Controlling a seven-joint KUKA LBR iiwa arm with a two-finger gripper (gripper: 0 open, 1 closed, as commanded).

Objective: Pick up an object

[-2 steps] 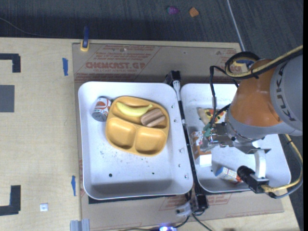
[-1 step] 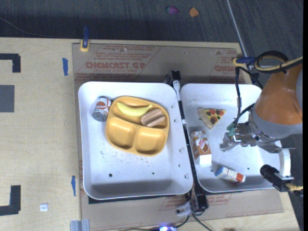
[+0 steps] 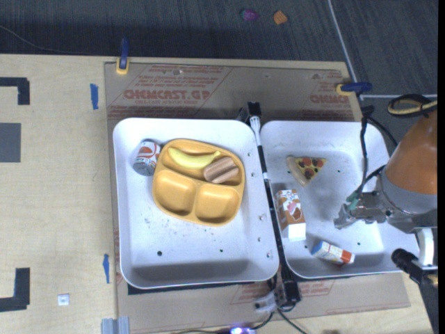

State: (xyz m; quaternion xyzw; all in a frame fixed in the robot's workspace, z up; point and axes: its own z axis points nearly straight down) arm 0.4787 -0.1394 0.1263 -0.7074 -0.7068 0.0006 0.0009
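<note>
Grey arm (image 3: 416, 186) hangs over right bin (image 3: 368, 141).

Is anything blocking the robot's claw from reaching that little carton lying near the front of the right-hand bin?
Nothing visible does. The gripper hangs over the right bin, and the small carton lies just in front of it on bare white floor. The pizza slice and the snack box sit off to the side, out of the path.

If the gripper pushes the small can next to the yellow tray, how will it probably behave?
The can lies on its side, so it would probably roll. It looks small, likely light. The yellow tray and the bin wall beside it may stop it.
</note>
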